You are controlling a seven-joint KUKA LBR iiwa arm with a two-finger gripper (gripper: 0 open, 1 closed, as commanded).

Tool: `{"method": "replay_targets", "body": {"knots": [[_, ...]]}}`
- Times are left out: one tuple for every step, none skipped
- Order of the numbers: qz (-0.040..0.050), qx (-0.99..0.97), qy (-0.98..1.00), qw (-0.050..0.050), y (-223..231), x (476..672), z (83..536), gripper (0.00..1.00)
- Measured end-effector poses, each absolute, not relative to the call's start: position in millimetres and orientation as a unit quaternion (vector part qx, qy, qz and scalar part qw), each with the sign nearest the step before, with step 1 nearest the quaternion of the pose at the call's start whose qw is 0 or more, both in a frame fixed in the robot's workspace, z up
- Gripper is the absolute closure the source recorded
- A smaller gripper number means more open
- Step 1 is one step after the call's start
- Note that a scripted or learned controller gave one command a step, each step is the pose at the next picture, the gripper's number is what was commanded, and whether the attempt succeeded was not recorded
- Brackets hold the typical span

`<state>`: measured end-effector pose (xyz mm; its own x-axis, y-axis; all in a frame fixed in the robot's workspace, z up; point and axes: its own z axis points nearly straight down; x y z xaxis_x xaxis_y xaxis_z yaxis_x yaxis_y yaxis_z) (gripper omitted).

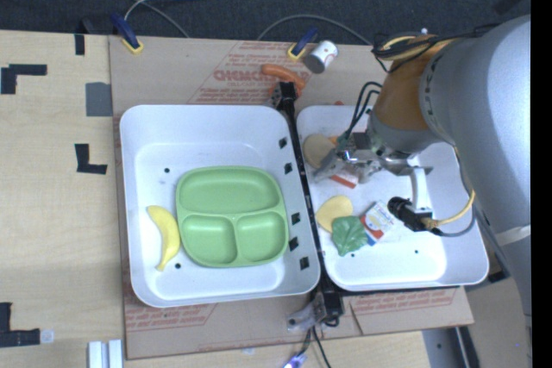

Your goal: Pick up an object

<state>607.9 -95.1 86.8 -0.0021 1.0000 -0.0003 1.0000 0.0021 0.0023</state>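
Observation:
My gripper [348, 161] is low in the right bin [448, 267], near its left wall. It hangs over a small red-orange piece [345, 180] and sits just right of a tan round object [316, 147]. Closer to the bin's front lie a yellow piece [334, 208], a green crumpled object [349, 234] and a white-and-red packet [377, 220]. The gripper's body hides what lies directly under it.
The left bin [142, 129] holds a green divided plate [231, 214] and a yellow banana [165, 235] at its left. The grey arm with its orange band [405, 95] covers the right bin's far right side. Cables and clamps [304, 47] lie behind the bins.

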Motion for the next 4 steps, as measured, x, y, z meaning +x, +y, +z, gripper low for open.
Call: {"method": "replay_targets", "body": {"knots": [[0.0001,0.706,0.708,0.000,-95,607.5,96,1.00],[0.0001,0.706,0.708,0.000,-95,607.5,96,0.00],[0.0006,0.706,0.708,0.001,-103,653.8,86,0.00],[-0.0001,0.706,0.708,0.002,-103,653.8,96,1.00]]}}
